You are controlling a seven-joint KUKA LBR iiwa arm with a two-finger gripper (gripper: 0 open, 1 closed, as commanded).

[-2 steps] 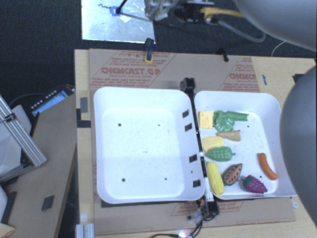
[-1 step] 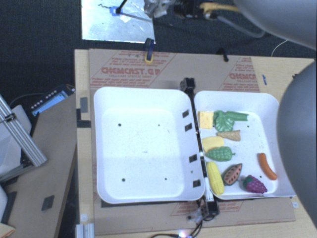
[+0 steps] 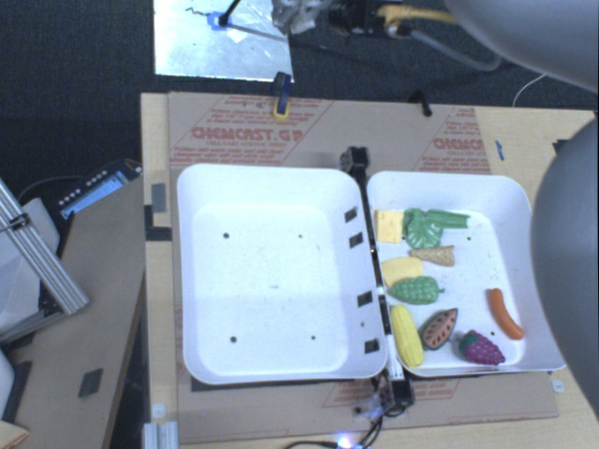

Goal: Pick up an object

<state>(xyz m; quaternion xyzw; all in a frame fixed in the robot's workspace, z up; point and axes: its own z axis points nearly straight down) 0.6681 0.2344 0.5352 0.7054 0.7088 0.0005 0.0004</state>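
Far below the claw — toy corn, right bin.

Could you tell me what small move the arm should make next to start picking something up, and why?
Probably bring the tool down from the far end of the bench toward the right bin, since all the toy food lies there. The orange sausage seems a fair first target: it lies apart from the clustered pieces, near the bin's right wall.
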